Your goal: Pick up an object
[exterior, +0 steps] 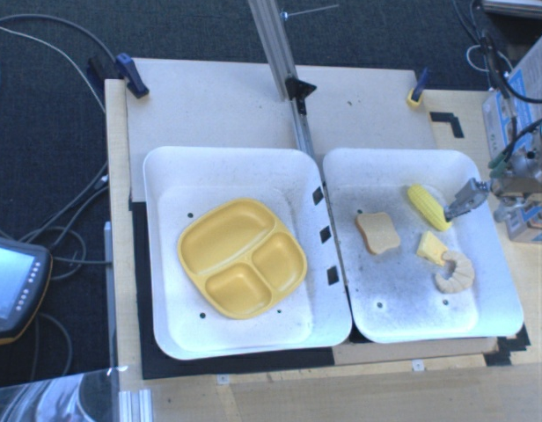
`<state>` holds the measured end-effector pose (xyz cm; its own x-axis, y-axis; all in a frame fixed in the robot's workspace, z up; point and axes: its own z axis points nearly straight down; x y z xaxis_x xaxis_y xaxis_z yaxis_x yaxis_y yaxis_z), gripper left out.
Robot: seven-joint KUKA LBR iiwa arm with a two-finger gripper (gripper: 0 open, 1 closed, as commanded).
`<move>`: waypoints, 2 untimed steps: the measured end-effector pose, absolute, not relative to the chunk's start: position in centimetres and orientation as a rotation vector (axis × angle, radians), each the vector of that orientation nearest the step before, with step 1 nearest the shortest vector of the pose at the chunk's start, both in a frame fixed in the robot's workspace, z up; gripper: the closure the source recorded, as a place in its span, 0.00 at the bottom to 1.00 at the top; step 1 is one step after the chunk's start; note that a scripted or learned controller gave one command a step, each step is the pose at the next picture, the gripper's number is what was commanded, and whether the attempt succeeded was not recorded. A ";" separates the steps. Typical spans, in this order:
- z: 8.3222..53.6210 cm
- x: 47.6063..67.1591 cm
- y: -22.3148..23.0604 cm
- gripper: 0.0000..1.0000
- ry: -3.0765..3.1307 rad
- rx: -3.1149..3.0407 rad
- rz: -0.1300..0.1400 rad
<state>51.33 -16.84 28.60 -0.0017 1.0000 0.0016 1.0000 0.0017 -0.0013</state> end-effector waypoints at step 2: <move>24.1 50.6 -17.0 0.00 -2.217 -2.218 0.003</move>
